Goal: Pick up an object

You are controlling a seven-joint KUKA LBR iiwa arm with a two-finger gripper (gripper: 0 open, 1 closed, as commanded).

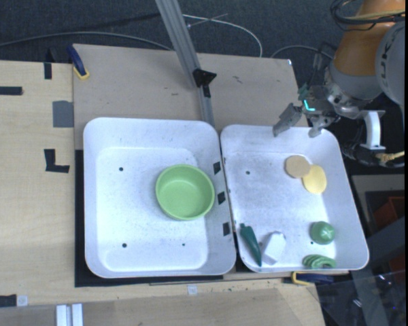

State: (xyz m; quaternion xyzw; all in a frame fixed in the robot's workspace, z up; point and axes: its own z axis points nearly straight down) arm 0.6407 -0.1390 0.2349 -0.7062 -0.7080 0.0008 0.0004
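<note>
Presently the end effector point(296, 123) is held spread apart and empty above the right bin's point(258, 182) far rim, likely a pre-grasp pose. Nearest candidates, a tan disc point(296, 166) and yellow piece point(315, 180), are seen touching just below it.

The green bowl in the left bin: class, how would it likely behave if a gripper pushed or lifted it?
The green bowl sits upright on its base, so a push would probably slide it, not roll it. It looks like thin plastic, likely light. Its rounded rim may slip from a pinch.
</note>
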